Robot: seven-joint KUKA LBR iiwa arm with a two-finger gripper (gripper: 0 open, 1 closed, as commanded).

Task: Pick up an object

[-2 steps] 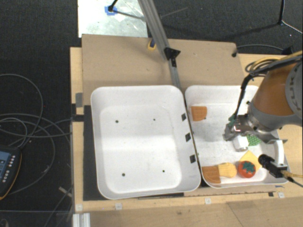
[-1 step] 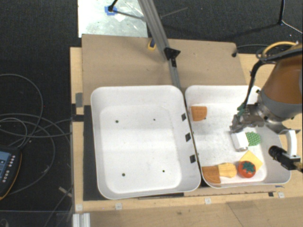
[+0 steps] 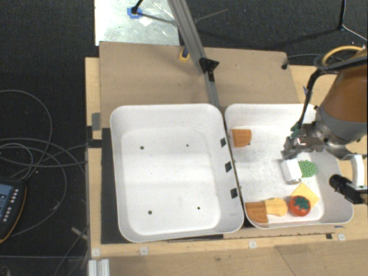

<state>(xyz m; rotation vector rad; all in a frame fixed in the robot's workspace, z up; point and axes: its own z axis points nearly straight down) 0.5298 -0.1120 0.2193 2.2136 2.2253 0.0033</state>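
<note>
Dark carpet surrounds your bench (image 3: 149,79), a tan board carrying two shallow white bins side by side. Your left bin (image 3: 123,125) sits against the right bin (image 3: 261,115), their rims touching along a seam with small black clips. A grey pole (image 3: 190,27) slants down from the top of the view toward that seam. Loose cables (image 3: 34,148) and a handheld controller (image 3: 8,203) lie on the floor at the left.

Your arm (image 3: 345,102) comes in from the right, orange band above the wrist, and the gripper (image 3: 294,148) hangs low over the right bin's middle-right part. You cannot tell from this angle whether its fingers are spread or closed, or whether anything sits between them.

Just below the gripper lies a white block (image 3: 290,170), with a green mesh piece (image 3: 307,168) beside it. Near the front rim you have a red tomato (image 3: 299,206) touching a yellow wedge (image 3: 309,193), and a tan bread-like piece (image 3: 266,209) to their left. A small orange block (image 3: 241,137) rests apart near the seam.
</note>
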